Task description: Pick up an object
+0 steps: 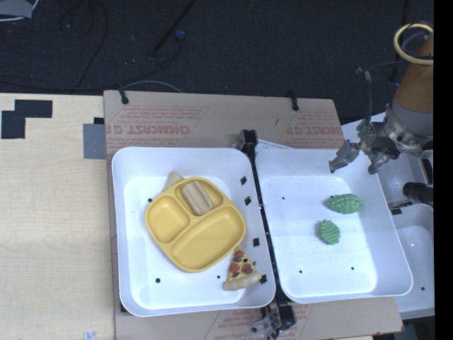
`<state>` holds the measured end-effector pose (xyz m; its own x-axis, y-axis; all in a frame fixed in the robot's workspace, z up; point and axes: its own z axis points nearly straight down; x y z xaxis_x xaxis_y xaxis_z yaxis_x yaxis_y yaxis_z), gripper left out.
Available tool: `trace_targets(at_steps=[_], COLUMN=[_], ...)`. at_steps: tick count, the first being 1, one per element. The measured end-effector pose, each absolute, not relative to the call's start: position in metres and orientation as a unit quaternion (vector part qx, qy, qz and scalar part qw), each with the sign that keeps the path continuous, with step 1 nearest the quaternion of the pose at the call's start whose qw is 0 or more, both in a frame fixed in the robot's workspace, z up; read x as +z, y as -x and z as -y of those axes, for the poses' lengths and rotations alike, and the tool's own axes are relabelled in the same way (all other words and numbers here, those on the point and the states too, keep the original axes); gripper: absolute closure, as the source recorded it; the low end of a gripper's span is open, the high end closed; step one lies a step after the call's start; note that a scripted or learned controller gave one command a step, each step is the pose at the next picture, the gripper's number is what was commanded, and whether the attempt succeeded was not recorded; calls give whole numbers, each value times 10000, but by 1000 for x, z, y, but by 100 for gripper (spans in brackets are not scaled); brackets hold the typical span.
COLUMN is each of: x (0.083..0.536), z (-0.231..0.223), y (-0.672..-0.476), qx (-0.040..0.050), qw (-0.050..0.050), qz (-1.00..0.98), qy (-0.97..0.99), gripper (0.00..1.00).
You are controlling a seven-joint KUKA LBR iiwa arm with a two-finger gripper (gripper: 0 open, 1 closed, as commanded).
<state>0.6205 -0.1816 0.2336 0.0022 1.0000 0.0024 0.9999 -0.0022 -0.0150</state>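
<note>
Two bumpy green objects lie in the right bin [297, 282]: one [343, 203] toward the right wall, the other [328, 231] just below it. My gripper [359, 159] hangs over the bin's upper right corner, above both green objects and apart from them. It is open, with one finger [342, 157] to the left and the other at the bin's right rim, and nothing between them.
The left bin [134, 190] holds a yellow divided plate [205, 239] with a hot dog [197, 196] in one compartment. A pizza slice [242, 270] lies by the plate's lower right. A black divider [255, 197] separates the bins. Brown cardboard lies beneath both.
</note>
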Motion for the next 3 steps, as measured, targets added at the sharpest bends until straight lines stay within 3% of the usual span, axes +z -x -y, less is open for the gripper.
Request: trace_targets(at_steps=[1,2,3], x=[242,197,145], z=[181,180,183], y=[-623,-615,-624], qx=[5,14,18], qw=[4,21,26], qz=[7072,7070,7073], qy=[7071,7072,7070], gripper=[0,0,0])
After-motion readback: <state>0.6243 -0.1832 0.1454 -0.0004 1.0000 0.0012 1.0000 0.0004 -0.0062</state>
